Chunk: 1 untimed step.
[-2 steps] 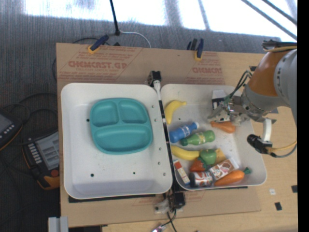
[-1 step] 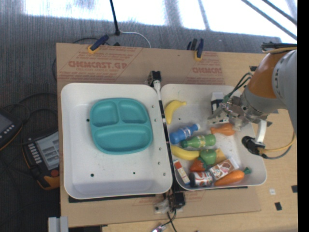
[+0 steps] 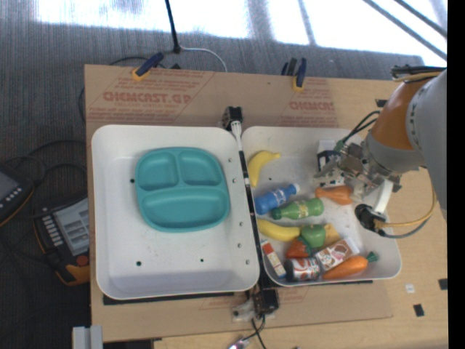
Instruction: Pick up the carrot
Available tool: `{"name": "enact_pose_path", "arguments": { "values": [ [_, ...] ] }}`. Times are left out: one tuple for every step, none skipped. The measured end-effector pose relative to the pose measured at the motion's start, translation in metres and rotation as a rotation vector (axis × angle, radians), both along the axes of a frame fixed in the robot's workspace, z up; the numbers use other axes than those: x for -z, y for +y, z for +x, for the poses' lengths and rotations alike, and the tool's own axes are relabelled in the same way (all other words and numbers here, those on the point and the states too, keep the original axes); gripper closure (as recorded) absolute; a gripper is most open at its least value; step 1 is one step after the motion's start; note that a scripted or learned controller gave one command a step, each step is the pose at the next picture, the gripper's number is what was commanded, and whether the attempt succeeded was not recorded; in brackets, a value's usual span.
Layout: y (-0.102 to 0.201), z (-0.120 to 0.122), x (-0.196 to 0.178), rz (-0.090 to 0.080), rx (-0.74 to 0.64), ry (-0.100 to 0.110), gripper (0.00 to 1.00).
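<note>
Carrot (image 3: 347, 267) front-right corner, lies L-R, green top right.

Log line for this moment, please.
gripper over right bin | beside orange piece | carrot at near edge, ungrasped | tray in left bin

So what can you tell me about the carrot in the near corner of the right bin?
The carrot is an orange, smooth, plastic-looking toy with a small green top at its right end. It lies flat, roughly along the right bin's near wall, tip pointing left. Its left part touches the red-and-white packet beside it. The gripper is apart from it, further back in the bin, near a second orange item.
</note>
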<state>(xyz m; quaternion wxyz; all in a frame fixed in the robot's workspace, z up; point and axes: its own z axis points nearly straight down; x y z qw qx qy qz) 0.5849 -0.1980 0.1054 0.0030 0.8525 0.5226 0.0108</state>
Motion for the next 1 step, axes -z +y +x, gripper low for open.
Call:
{"name": "enact_pose_path", "arguments": {
  "values": [
    [0.0234, -0.0109, 0.0032, -0.035, -0.307, -0.012, 0.0]
  ]
}}
